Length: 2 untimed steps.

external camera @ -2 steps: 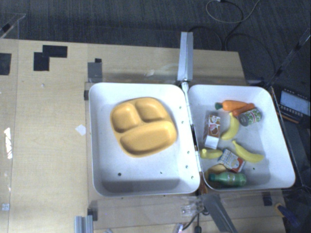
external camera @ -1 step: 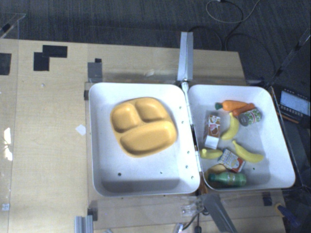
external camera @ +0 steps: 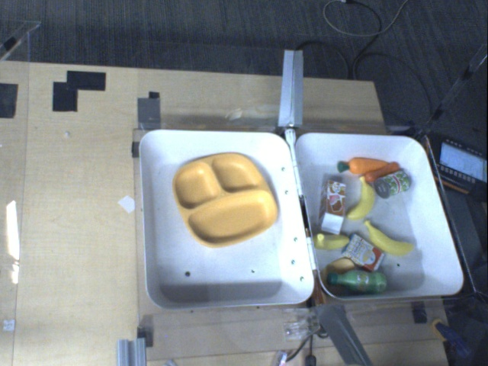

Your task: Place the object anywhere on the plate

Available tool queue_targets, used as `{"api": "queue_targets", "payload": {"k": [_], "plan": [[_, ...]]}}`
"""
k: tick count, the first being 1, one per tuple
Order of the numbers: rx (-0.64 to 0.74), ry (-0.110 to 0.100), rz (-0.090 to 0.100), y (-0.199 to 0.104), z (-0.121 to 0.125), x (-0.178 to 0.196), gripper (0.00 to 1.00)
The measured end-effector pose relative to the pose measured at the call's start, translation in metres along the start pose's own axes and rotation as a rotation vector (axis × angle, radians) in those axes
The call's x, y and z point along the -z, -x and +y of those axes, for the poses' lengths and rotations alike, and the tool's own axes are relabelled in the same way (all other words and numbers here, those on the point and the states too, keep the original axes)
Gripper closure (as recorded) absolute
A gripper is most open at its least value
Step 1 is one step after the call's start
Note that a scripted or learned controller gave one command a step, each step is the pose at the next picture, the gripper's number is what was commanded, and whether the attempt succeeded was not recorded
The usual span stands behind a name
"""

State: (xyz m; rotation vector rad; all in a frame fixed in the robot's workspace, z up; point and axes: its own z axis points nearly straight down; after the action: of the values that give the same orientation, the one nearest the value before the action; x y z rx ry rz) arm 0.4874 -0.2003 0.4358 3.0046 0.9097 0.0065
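Yellow three-compartment plastic plate (external camera: 225,199) in the left shallow white bin (external camera: 162,235). In the right white bin (external camera: 428,227) (a jumble, apart from the plate): orange toy carrot (external camera: 368,166), curved yellow banana (external camera: 389,240), green plastic bottle (external camera: 357,282). Claw open or closed: cannot tell.

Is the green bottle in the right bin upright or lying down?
Lying down: the green bottle rests on its side along the right bin's near wall, cap end pointing left.
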Motion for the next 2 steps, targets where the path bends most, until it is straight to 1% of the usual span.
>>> {"api": "queue_targets", "payload": {"k": [1,2], "plan": [[-0.382,0.0,-0.001,0.0031,0.0047,-0.0004,1.0],[-0.351,-0.001,-0.002,0.0029,0.0045,-0.0005,1.0]]}}
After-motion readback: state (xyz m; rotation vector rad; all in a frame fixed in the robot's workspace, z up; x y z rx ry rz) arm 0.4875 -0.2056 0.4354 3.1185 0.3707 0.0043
